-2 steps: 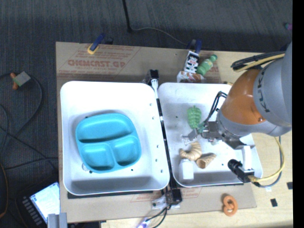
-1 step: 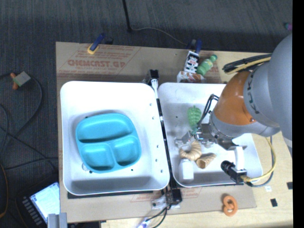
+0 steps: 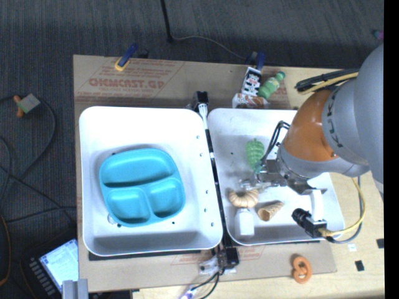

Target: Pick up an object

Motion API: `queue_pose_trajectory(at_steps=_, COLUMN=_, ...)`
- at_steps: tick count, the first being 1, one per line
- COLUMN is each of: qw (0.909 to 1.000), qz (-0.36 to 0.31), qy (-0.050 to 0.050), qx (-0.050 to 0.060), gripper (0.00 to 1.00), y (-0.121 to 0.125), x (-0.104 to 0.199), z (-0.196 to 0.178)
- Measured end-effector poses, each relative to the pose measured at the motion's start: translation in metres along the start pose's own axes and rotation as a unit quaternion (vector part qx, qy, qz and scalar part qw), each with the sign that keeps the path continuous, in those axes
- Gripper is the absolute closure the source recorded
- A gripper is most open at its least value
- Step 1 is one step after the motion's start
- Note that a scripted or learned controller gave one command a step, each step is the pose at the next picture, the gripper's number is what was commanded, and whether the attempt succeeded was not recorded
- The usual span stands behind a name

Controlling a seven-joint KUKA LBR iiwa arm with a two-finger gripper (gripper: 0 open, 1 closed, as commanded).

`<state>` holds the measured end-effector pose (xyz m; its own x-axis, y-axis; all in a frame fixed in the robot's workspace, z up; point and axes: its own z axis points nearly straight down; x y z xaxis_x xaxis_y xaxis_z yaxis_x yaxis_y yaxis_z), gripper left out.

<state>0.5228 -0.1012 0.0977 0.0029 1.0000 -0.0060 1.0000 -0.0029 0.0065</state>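
I have the gripper (image 3: 252, 184) low in the right bin (image 3: 227, 129) over the croissant (image 3: 243, 197), its grasp hidden from me.

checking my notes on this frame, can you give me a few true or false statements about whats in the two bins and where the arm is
1. A blue divided tray lies in the left bin. True.
2. The gripper is over the left bin. False: it is over the right bin, near the bin's middle.
3. A green object lies in the right bin, toward its far side. True.
4. The croissant-shaped toy sits in the blue tray. False: it lies on the right bin's floor, beside the cone-shaped object.
5. An orange ring-like object lies on the bench outside the bins, near the front edge. True.
6. The white block is in the left bin. False: it is at the right bin's near edge.
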Motion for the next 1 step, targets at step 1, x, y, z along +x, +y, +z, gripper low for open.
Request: queue_pose_trajectory(at_steps=1, qw=1.0, qz=-0.001, qy=0.001, qx=0.002, gripper=1.0, y=0.0638, x=-0.073, z=-0.0679)
